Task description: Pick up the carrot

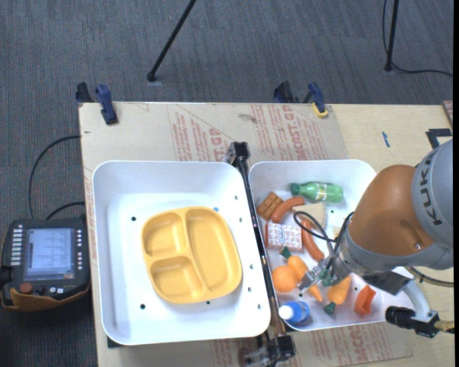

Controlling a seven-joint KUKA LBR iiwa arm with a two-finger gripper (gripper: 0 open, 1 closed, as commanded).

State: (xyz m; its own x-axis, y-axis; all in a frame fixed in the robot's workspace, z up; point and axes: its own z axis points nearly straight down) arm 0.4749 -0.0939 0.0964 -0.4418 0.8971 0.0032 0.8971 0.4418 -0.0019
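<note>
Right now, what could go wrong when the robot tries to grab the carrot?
The right bin is crowded. The carrot lies close to the orange ball and a blue-capped bottle, so the gripper might bump those or catch the wrong toy. The arm's big orange band hangs over the bin and hides part of the pile. The carrot is also thin and tilted, so it could slip away.

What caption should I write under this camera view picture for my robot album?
Grey-and-orange robot arm's gripper reaches among toy food by an orange carrot in the right white bin; yellow divided plate sits left.
</note>
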